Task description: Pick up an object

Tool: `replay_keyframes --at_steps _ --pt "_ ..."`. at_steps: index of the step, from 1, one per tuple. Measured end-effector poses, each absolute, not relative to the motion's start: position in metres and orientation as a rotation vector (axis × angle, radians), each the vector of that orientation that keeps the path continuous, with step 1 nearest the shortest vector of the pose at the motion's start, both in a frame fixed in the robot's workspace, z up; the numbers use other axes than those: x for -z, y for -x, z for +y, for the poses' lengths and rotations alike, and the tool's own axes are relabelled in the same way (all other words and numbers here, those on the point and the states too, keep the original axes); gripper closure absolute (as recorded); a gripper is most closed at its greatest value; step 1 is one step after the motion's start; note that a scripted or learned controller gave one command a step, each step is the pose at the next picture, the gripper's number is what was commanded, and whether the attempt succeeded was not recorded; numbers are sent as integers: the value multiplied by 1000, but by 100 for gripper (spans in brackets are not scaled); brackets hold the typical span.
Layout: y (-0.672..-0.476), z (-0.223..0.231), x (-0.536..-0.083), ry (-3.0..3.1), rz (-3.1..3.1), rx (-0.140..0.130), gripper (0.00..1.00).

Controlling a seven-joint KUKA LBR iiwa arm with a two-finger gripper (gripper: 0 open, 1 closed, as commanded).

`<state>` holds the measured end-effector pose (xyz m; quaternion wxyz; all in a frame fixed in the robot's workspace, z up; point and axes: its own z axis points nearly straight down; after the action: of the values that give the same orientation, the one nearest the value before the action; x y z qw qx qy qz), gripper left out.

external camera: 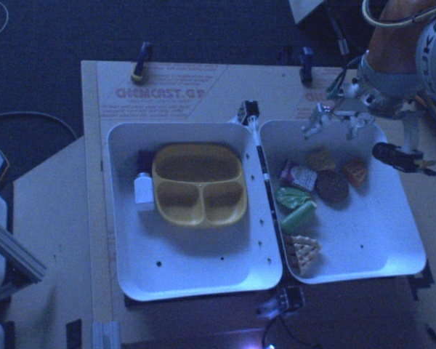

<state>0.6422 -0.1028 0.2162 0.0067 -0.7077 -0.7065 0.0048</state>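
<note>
Two white bins sit side by side in dim blue light.
The gripper [338,118] hangs with fingers spread wide, holding nothing, over the right bin's [378,246] far edge. Just below it lie small toy foods [321,184], blurry and hard to name.

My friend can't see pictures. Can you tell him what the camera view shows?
A grey robot arm's two-finger gripper hangs open over the back edge of the right white bin, which holds small toy foods, including a dark round patty. The left white bin holds a yellow three-part plastic tray beside a small white bottle.
</note>
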Motion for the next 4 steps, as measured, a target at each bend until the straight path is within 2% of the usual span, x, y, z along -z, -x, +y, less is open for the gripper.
replay_keyframes --at_steps 1,2,3,4 --pt "-645 -103 -225 2220 -2220 -1 0" --pt "-647 -99 -181 2215 -2220 -6 0" --pt "-649 -95 -118 2215 -2219 -6 0" --pt "-649 -94 -84 2217 -2221 -2 0"
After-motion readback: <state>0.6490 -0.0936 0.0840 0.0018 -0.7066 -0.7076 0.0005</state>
